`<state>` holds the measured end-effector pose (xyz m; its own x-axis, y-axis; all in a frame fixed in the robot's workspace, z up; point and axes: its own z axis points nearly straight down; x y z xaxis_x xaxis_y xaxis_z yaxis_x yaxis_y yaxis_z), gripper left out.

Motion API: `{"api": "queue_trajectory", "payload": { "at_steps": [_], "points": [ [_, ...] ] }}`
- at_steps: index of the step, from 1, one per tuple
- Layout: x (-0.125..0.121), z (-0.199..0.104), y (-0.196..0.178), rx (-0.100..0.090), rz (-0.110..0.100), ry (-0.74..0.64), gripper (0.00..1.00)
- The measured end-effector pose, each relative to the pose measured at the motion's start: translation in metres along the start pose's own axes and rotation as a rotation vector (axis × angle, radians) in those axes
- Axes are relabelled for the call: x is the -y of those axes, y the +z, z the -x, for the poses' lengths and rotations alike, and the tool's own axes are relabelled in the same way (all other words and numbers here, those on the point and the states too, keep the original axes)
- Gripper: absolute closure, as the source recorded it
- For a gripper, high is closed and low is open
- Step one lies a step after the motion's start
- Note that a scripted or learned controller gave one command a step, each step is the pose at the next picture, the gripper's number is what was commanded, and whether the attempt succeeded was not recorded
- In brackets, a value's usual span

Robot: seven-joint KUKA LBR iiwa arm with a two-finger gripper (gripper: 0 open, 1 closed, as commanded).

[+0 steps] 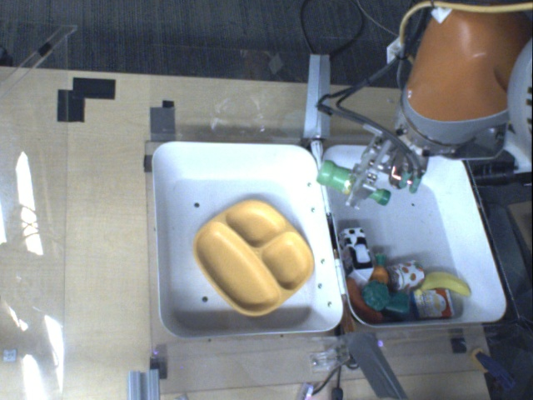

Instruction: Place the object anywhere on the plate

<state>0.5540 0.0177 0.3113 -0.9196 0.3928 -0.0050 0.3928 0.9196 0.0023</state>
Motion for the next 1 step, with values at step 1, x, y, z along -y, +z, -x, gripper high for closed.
{"api": "queue_trajectory", "payload": {
  "at_steps": [1],
  "points": [
    [0.0015,0.0281,0.0326,-0.001,-0.001,0.004,1.00]
  ]
}}
